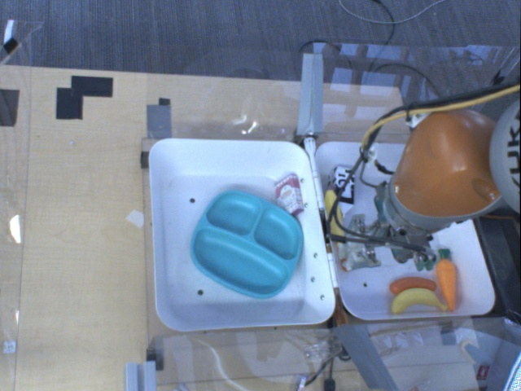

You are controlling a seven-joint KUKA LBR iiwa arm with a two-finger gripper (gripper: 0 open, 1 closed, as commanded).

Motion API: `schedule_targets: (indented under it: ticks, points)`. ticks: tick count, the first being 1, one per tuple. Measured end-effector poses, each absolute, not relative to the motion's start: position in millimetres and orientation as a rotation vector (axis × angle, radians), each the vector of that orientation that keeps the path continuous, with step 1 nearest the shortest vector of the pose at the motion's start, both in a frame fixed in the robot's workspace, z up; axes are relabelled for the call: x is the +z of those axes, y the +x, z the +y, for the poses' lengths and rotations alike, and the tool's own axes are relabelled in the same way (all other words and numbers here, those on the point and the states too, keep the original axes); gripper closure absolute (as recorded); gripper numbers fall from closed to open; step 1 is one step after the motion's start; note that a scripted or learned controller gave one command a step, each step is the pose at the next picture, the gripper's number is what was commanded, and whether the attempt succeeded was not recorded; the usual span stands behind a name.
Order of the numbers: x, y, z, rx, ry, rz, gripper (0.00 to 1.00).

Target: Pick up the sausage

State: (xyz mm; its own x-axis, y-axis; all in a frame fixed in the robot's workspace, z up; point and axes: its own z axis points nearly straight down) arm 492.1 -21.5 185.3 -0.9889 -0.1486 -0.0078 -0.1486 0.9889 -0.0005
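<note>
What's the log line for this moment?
gripper: over right bin, view-left of sausage | sausage: lying in right bin by banana and carrot, ungrasped | left bin: blue tray, red packet

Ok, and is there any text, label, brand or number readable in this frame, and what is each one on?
"KU": large dark letters, cut off by the frame edge, on the grey arm.
Print on the red and white packet lying in the left bin: too small and blurred to read.
No other text can be read.
</note>
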Motion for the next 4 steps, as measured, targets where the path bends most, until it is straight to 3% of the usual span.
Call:
schedule_targets:
  ticks: [1, 2, 3, 4]
  points:
    - [135, 494.5, -92, -0.001, -0.347, 3.116, 1.00]
    - [162, 500.7, -129, -0.006, -1.293, 2.853, 1.00]
    - [241, 513.4, -65, -0.006, -1.690, 2.637, 1.00]
    - [200, 529.8, 14, -0.001, -1.837, 2.539, 1.00]
